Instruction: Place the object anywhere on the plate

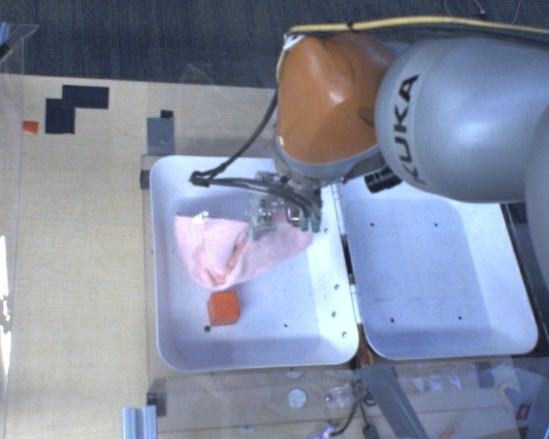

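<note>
A small orange block (223, 309) lies on the floor of the left bin (293, 314), toward its front left. Just behind it is a pink, crumpled-looking sheet (215, 245) spread across the bin's middle, with a raised fold running through it. My gripper (267, 218) hangs low over the right end of this pink sheet, at or very near its surface. The gripper's metal body and a black cable hide what lies directly beneath it. The block sits apart from the gripper, to its front left.
The right bin (439, 273) stands beside the left one, separated by a narrow gap. The arm's orange band (334, 99) and grey body (476, 108) loom over the back of both bins. Bare bench extends to the left.
</note>
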### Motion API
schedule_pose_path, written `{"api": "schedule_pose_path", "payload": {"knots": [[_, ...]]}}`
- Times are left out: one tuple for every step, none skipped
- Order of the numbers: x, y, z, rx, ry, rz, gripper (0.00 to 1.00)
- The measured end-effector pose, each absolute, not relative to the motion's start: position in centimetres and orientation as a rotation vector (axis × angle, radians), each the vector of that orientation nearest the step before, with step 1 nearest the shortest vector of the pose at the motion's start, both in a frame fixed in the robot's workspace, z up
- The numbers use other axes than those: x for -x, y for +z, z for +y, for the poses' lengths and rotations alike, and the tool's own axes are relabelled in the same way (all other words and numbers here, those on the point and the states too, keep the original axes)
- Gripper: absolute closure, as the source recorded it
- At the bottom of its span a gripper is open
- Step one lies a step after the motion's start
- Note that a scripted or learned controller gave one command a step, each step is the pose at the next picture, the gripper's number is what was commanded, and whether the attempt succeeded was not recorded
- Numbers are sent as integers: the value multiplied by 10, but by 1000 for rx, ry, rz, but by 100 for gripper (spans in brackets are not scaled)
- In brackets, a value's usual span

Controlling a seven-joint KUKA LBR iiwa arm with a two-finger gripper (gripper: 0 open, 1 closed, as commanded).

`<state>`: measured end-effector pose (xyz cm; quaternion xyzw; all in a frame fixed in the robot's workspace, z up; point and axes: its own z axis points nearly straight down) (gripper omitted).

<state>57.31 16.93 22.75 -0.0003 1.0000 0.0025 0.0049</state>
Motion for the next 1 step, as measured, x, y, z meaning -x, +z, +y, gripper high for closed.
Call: {"api": "schedule_pose_path", "payload": {"knots": [[-573,228,169,0,8,3131,0]]}}
